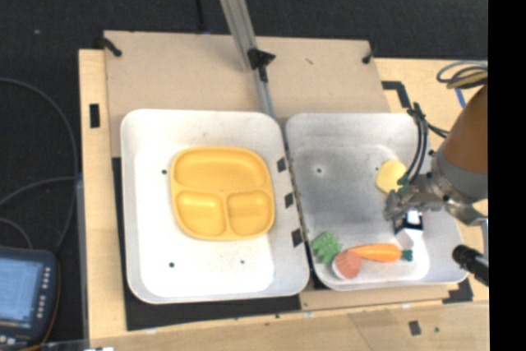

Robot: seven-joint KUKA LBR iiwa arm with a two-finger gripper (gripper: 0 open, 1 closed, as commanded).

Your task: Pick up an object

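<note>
In the right bin [345, 144] lie a pale yellow object [390, 174] near the right wall, an orange carrot [378, 253] along the front edge, a green piece [326, 246] and a pinkish-red round piece [348, 265] at the front left. My gripper [404, 215] hangs over the bin's right side, just below the yellow object and above the carrot. A small white and blue item [410, 233] sits right under it.
The left bin [148, 177] holds a yellow divided plate [222, 191]. A metal pole [234, 4] slants up from between the bins at the back. Cables [419, 136] run along the right bin's far corner. The arm's orange band [470, 140] stands at the right.
</note>
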